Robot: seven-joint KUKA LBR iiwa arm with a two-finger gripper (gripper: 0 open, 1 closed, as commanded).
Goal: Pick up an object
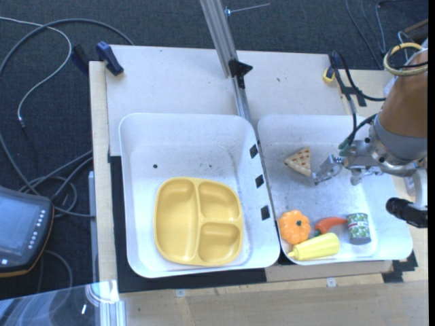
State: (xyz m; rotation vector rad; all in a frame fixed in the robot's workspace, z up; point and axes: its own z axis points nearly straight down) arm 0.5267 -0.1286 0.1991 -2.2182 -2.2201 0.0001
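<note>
The right bin [319, 131] holds several small objects. A tan wedge like a pizza slice [298, 161] lies near its middle. Along the front edge sit an orange pumpkin [294, 226], a yellow corn cob [316, 247], a red-orange chili [331, 223] and a small can with a green label [358, 227]. My gripper [325, 171] hangs low over the right bin, just right of the wedge and close to it. Nothing shows in its grasp. The grey and orange arm [404, 114] comes in from the right.
The left bin [136, 155] holds a yellow divided plate [199, 220]. A metal post [221, 26] rises behind the wall between the two bins. Cables lie on the dark floor to the left, beside a screen device [20, 229].
</note>
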